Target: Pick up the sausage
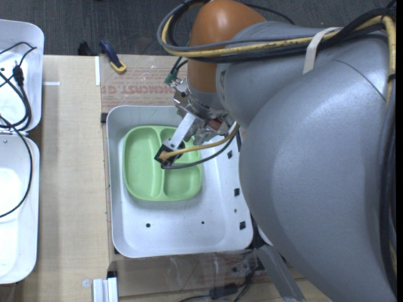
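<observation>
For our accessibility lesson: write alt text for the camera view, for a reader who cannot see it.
A large grey robot arm with an orange band reaches from the right down over a green two-part plate lying in a shallow white bin. A second white bin at the left holds black cables.

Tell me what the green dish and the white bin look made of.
The dish looks like moulded plastic: even pale green, soft sheen, rounded corners and a ridge formed into it as a divider. The bin is probably thin plastic too: smooth, faintly glossy white with curved walls, though painted metal cannot be ruled out.
</observation>
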`<state>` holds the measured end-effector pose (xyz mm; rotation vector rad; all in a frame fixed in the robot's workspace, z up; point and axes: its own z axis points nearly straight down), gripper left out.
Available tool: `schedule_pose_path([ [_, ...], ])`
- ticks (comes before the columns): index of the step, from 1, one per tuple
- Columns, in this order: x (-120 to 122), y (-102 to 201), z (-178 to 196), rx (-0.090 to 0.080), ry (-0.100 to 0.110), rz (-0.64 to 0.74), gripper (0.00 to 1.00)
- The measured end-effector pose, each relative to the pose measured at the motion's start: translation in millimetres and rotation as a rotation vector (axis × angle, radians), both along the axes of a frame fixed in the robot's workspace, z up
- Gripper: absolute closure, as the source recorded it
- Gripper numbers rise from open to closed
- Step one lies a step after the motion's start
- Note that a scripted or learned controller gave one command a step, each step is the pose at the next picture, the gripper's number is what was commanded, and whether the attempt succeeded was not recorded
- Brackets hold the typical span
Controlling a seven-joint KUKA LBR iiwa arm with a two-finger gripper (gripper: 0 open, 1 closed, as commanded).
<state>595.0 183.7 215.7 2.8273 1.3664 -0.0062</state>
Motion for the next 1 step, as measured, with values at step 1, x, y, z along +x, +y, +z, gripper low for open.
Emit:
schedule_pose_path([
  [1,23.3,-45.2,63.9,0.000,-0.001,-0.067,1.00],
])
